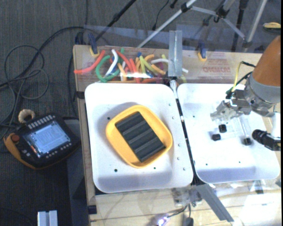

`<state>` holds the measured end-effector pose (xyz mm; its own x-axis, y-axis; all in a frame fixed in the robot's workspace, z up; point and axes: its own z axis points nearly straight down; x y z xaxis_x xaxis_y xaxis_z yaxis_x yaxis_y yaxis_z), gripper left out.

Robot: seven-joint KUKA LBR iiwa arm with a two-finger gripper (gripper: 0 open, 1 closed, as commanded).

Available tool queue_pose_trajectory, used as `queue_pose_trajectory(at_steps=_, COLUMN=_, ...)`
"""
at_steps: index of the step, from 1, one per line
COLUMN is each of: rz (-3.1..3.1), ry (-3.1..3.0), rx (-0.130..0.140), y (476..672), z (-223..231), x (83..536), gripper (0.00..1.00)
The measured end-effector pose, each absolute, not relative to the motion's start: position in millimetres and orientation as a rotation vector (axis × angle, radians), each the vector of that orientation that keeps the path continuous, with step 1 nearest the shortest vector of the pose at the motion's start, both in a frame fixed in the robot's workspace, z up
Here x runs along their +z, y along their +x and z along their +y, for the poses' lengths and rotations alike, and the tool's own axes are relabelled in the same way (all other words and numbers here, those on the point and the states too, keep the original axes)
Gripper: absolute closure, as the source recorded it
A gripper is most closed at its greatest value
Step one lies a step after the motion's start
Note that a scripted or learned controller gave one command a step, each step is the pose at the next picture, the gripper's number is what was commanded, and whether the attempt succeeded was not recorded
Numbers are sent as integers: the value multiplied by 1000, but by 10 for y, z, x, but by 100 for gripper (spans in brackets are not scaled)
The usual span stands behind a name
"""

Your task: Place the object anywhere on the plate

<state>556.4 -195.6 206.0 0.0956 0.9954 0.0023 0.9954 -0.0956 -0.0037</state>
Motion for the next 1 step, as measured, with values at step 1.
queue_pose_trajectory(at_steps=1, rz=-2110, ry=-2322, rx=1, y=5564, z=-1958, x=2061, gripper=0)
